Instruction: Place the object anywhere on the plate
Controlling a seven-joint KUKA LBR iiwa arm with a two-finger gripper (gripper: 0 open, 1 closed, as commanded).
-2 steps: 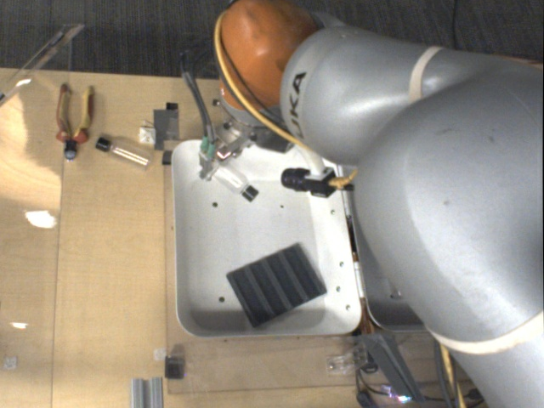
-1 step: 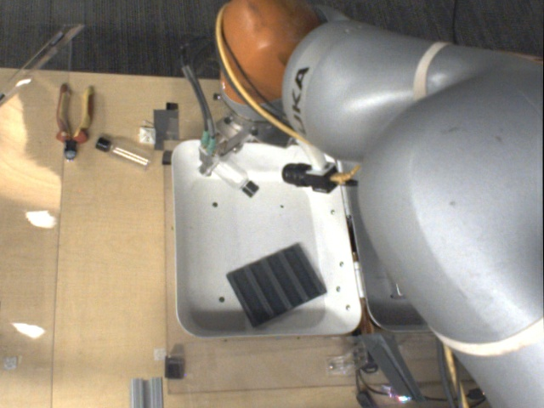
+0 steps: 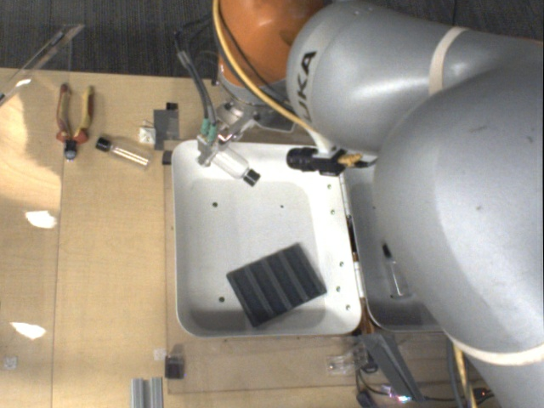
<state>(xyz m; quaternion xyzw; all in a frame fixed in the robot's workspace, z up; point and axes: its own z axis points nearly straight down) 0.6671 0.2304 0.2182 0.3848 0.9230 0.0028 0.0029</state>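
Matt black ribbed plate [image 3: 276, 285]; smooth white plastic bin [image 3: 194, 253]; pale wood-grain table [image 3: 102, 270]; glossy grey arm shell [image 3: 382, 66].

Red-handled pliers [image 3: 74, 113] lie on the desk [image 3: 93, 253] well left of the white bin [image 3: 191, 313], a clear vial [image 3: 121, 150] between them.

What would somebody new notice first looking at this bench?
First, the huge grey arm with an orange band sweeping in from the right and covering much of the right bin. Next, the dark ribbed rectangular plate lying at an angle near the front of the left white bin. Then the hand at that bin's back left corner, a small clear vial with a black cap right beside it.
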